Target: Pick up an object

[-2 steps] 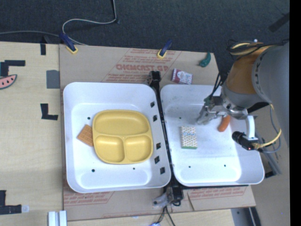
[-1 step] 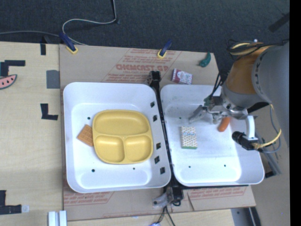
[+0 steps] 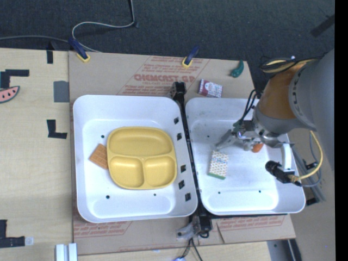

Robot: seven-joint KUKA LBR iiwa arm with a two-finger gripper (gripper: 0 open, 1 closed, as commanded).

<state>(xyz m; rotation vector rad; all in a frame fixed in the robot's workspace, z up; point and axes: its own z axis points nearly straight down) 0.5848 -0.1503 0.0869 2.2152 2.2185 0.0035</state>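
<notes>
- Right now the gripper [image 3: 246, 137] is low inside the right bin [image 3: 261, 197], in its far half, reaching in from the bin's right edge; whether it is apart or together I cannot tell, since the wrist and cabling crowd over it.
- Nearest candidate is a small green-and-white patterned packet [image 3: 218, 165], lying flat on the bin floor toward the left wall, near the gripper and not held.
- Risk: the packet looks thin and flat, so a closing grip may skid over it or nudge it toward the wall instead of catching it.
- Risk: a descent too far toward the back would close on bare bin floor.
- Something small and orange [image 3: 258, 145] sits under the wrist; too hidden to identify.
- Over in the left bin [image 3: 87, 145], a yellow divided tray [image 3: 142, 157] covers most of a brown cracker-like piece [image 3: 99, 156].
</notes>
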